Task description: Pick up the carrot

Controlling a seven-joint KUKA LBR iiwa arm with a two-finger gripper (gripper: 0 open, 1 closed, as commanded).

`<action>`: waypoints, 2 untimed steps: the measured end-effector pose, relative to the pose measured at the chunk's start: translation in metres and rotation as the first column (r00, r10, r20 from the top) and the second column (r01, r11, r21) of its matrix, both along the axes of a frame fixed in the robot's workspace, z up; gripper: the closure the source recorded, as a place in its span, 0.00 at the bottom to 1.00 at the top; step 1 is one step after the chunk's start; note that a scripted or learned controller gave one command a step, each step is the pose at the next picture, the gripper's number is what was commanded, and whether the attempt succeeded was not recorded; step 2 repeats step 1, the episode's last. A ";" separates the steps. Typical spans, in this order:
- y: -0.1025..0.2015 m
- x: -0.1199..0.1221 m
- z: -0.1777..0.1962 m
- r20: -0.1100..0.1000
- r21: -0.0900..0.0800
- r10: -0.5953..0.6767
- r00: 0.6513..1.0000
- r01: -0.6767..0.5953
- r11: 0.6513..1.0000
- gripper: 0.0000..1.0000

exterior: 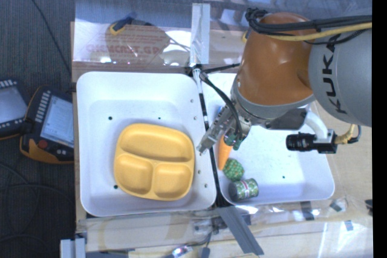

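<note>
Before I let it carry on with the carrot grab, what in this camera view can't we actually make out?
- Carrot: its upper end is hidden by the gripper in the camera view.
- Whether the carrot is gripped: too small and cluttered to tell.
- Right bin: its upper half is covered by the arm.
- Green items below the carrot: too small to identify.

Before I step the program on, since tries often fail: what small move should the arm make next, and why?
Probably a short, straight descent. The gripper hangs over the top end of the carrot in the right bin, by the wall between the bins. The green can and another green item lie close below the carrot, so sideways drift risks bumping them.
</note>
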State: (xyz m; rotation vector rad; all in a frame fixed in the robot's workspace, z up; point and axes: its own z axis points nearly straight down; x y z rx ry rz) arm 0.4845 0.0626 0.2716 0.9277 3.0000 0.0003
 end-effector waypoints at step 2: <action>-0.001 0.096 0.016 -0.002 -0.002 -0.227 0.974 0.227 0.974 1.00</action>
